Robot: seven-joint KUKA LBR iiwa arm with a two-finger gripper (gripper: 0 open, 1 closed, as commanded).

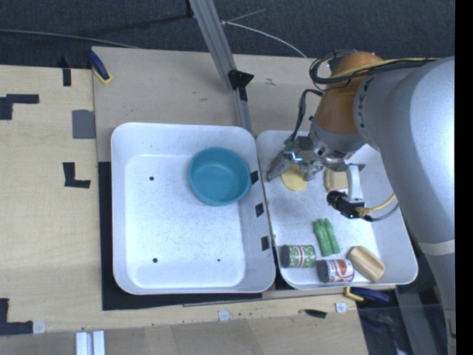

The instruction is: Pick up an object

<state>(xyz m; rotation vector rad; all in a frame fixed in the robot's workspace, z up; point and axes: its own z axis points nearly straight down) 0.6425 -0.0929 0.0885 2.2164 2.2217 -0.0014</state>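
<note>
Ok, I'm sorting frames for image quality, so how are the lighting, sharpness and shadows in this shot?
Camera view: lighting is even and soft, with faint shadows inside the left bin. The whole frame is slightly soft, so labels on the two cans are unreadable. The arm looms large and a little blurred at right. The gripper sits in shade over a yellow object.

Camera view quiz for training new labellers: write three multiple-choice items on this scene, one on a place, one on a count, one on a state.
1. Where is the blue bowl?
A. left bin
B. right bin
C. on the bench

2. How many cans lie in the right bin?
A. none
B. two
C. five

3. How does the green-labelled can rest?
A. upright
B. on its side
C. stacked on the bowl

Answers: 1 A, it sits on the left bin floor. 2 B, the green-labelled can and a red-labelled can. 3 B, its length runs along the floor.
</note>
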